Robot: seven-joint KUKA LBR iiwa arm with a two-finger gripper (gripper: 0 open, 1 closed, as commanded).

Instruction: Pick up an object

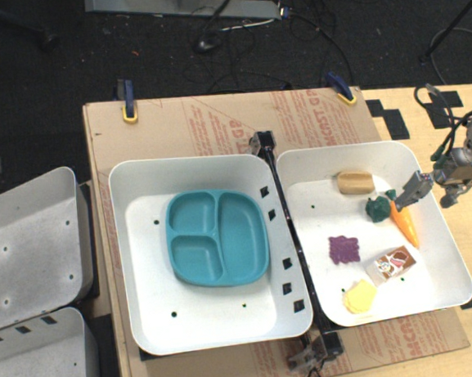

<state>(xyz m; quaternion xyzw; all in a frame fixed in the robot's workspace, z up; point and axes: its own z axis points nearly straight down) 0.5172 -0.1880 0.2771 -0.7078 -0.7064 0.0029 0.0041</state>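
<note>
Claw (pixel 435 188): at the right rim of the right bin, two fingers spread apart with nothing between them; the left fingertip (pixel 415 189) sits just above the carrot's top.
Carrot (pixel 405 221): orange, lying along the right bin's right side, green top (pixel 378 207) pointing up-left, just beside the claw.
Bread (pixel 355 183): tan piece in the upper part of the right bin, near the green top.
Grapes (pixel 344 249): purple clump at the middle of the right bin.
Carton (pixel 392 264): small brown and white box, below the carrot.
Yellow piece (pixel 360 297): at the lower edge, just beside the carton.
Right bin (pixel 316 164): white, holds all five items.
Left bin (pixel 141 233): white, holds a teal divided plate (pixel 217 237) at its centre.
Worktop (pixel 214 124): brown board under both bins, clamped at the far edge.
</note>
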